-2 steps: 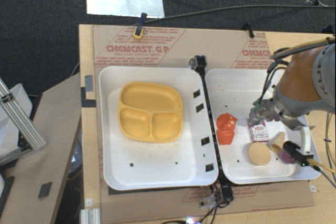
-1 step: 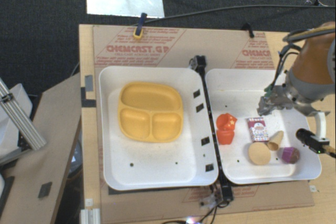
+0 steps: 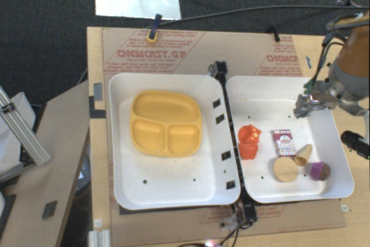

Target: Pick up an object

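Nearest the camera, along the front of the right bin (image 3: pixel 341 185), lie the small loose pieces: a tan disc (image 3: pixel 285 170) touching a tan cone (image 3: pixel 303 154), and just beside them a purple piece (image 3: pixel 319 170). They are scattered flat on the bin floor, likely tipped in as grasp targets rather than arranged. A little further back a small maroon-and-white box (image 3: pixel 283 143) lies flat, and to its left an orange cup (image 3: pixel 248 142) stands near the divider between the bins. In the left bin (image 3: pixel 118 142) a yellow divided plate (image 3: pixel 166 123) sits alone and centred. Further back still, the claw (image 3: pixel 304 104) hangs over the rear right part of the right bin; I cannot tell how it is set. No object is visible in it. The nearest candidate, the box, lies forward of the claw and slightly left, apart from it; the others lie further forward. Both bins rest on the cardboard-covered counter (image 3: pixel 173 49).
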`<state>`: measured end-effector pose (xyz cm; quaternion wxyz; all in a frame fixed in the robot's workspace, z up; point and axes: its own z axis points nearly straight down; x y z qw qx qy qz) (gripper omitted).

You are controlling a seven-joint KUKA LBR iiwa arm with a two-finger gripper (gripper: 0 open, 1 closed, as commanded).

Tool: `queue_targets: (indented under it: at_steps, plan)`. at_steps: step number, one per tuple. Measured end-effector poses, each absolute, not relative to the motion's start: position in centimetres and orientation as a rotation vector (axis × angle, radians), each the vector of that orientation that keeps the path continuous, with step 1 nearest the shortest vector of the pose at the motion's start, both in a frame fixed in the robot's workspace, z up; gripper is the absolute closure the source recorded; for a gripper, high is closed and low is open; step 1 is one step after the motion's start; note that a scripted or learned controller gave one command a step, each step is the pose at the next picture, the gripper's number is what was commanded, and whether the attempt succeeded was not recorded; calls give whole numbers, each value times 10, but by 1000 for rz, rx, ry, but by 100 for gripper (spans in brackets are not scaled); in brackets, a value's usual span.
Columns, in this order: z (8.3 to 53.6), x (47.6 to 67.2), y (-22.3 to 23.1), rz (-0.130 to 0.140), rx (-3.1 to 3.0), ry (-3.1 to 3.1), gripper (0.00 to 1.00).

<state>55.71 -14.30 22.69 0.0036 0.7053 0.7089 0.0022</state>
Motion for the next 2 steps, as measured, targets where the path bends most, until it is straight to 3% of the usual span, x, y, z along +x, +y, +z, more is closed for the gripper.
queue_targets:
  at_steps: [1,2]
  plan:
    - [245,558,-143,4,2213,2224,100]
    - [238,556,-90,3,2211,2232,100]
